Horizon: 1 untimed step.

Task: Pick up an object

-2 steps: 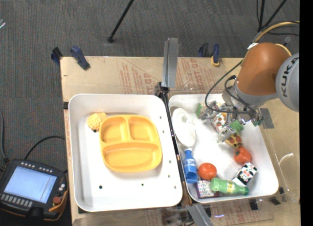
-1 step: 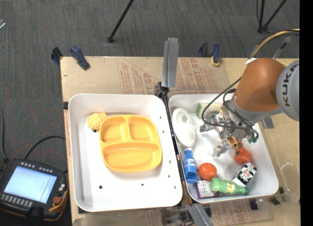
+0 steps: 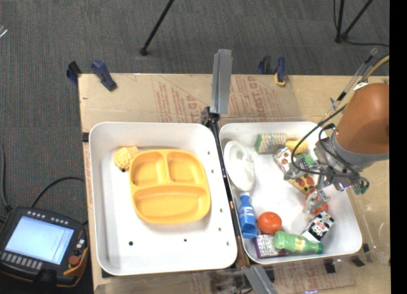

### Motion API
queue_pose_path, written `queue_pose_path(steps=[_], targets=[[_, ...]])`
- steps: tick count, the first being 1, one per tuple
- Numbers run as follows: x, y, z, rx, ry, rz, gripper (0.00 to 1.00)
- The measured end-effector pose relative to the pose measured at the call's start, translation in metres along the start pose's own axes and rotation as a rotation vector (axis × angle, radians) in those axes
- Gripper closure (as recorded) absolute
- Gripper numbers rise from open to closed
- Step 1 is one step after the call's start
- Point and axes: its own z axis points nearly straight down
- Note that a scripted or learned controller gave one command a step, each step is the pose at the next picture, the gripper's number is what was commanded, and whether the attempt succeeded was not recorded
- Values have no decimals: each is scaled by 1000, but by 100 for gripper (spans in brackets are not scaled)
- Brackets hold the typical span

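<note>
A grey robot arm with an orange band (image 3: 365, 118) reaches in from the right over the right bin (image 3: 348, 223), one of two shallow white bins sitting side by side on a bench. Its gripper (image 3: 316, 188) hangs low over the right half of that bin; whether it is open or closed cannot be told from this angle, and nothing can be seen held in it.

Objects crowd around the gripper. Directly under and beside it lies a red and orange patterned packet (image 3: 304, 182). Just below it sits a small black and white box (image 3: 320, 225). Further below, against the bin's near wall, lies a green bottle (image 3: 296, 243) beside a purple packet (image 3: 264, 245). Down and to the left of the gripper are a red ball (image 3: 269, 222) and a blue bottle (image 3: 247, 216). Well to its left rests a white cup (image 3: 240, 164). Up and to the left lies a speckled green pouch (image 3: 271, 142).

Far to the left, the left bin (image 3: 108, 223) holds a yellow divided tray (image 3: 170, 184) with a small yellow corn toy (image 3: 124, 156) touching its upper left corner
</note>
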Motion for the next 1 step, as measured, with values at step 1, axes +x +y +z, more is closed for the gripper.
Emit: queue_pose_path(steps=[1], targets=[[58, 8, 12, 7, -26, -3, 0]])
